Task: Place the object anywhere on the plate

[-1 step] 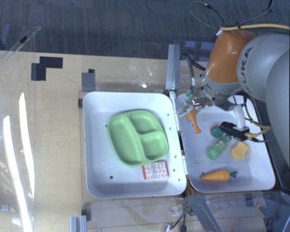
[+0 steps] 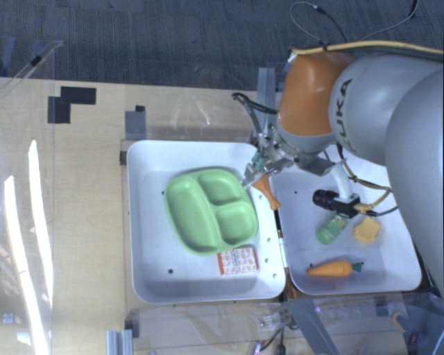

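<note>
My gripper (image 2: 258, 175) pinches an orange object (image 2: 266, 192) over the left bin's (image 2: 149, 277) right edge, beside the green plate (image 2: 208, 209).

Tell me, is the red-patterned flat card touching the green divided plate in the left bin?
Touching, it seems: in the camera view the red-patterned card lies against the green divided plate, its top edge meeting the plate's near rim.

The arm (image 2: 388, 104) is showing as a bulky, rounded grey casing, glossy under the light, with dark letters "UKA" running down its left flank. A smooth orange band (image 2: 309, 93) is capping the wrist. Thin black cables (image 2: 326, 21) are looping over the far side, and a yellowish cable is lying along the top. Metal fittings and wires are clustering at the gripper (image 2: 260, 166).
</note>
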### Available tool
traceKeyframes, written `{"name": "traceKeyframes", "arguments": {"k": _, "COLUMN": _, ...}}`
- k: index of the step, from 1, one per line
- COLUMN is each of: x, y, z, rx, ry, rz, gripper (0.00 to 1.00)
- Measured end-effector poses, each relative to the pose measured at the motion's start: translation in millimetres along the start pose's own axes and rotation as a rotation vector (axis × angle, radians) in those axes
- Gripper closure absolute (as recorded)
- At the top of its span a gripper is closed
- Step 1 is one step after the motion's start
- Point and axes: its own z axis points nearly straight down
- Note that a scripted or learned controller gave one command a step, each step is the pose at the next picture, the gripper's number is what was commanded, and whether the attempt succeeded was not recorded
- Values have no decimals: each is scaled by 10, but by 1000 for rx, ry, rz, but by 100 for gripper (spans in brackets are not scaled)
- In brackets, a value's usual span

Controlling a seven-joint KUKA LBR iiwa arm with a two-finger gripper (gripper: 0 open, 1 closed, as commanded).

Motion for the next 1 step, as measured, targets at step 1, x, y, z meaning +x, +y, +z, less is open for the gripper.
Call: {"name": "traceKeyframes", "arguments": {"k": 1, "x": -3, "y": -2, "z": 0, "rx": 0, "ry": 0, "rz": 1, "gripper": 0}}
